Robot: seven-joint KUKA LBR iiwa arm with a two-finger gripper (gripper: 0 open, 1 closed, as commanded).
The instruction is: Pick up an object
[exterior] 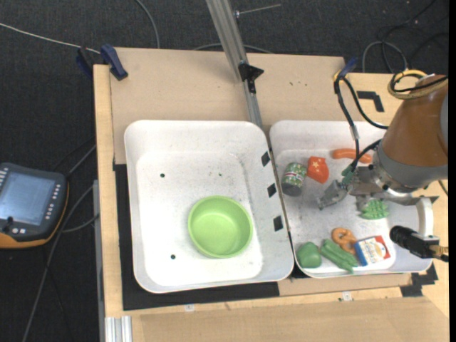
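Near edge of the right bin (299,137): a row of toys is seen packed close, w/ a green pepper (309,255), a long green vegetable (338,255), an orange pretzel-like piece (343,236) and a small red-and-white carton (372,249) touching or nearly so. A leafy green toy (373,209) is seen just behind, beside the arm.

Mid-bin, the jaws (332,196) are seen low over bare white floor, approx. between the can (293,178) to the left and the leafy toy to the right. Nothing is seen between the fingers; whether they are spread or closed can't be told at this size.

Further back: a red pepper (318,168) just beside the can, and an orange carrot (345,153) near the far wall. In the left bin (142,148), a green bowl (220,226) is seen alone.

Judged: no object is picked yet. The can or red pepper would be the nearest candidates; being close together, one should be straddled cleanly, w/ fingers lowered fully before closing. The crowded front row is best avoided, as a neighbour could be nudged or pinched.
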